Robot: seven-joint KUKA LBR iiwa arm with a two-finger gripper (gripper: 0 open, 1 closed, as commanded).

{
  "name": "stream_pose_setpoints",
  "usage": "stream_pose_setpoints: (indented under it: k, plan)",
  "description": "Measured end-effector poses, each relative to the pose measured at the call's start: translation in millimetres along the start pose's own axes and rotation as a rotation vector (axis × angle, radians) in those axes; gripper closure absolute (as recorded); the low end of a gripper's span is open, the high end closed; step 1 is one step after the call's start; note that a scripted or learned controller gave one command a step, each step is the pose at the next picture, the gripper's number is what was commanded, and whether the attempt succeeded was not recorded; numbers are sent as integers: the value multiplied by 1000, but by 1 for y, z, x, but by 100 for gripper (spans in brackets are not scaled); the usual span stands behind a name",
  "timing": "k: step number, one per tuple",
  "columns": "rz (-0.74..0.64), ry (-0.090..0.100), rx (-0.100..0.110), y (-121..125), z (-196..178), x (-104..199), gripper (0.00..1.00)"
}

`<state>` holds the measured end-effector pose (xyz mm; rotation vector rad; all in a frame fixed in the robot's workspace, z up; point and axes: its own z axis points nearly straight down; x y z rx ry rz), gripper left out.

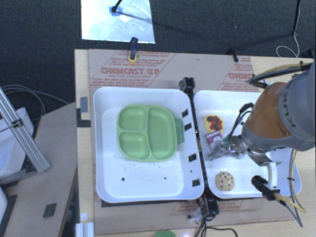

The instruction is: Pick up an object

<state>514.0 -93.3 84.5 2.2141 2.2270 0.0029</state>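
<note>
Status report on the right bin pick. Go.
Gripper low in right bin, fingers unclear. Red packet just above it; yellow-red toy behind. Cookie apart, untouched. Nothing blocking.

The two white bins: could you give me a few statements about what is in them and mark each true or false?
1. A green divided tray lies in the left bin. True.
2. A round cookie lies in the right bin. True.
3. The cookie sits on the green tray. False: it lies on the right bin's floor, near its front edge.
4. The arm's gripper is over the left bin. False: it is in the right bin, close to a small red and yellow item.
5. The green tray has three compartments. True.
</note>
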Motion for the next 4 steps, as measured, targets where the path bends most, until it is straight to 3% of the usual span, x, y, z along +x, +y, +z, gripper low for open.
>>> stream_pose_setpoints:
  k: [1,2,3,4]
  plan:
    - [-1,-1,-4,29,-41,11,0]
    - [6,-1,0,44,2,-13,0]
    - [3,-1,-1,44,-10,-12,100]
    - [-7,2,-8,46,-105,64,100]
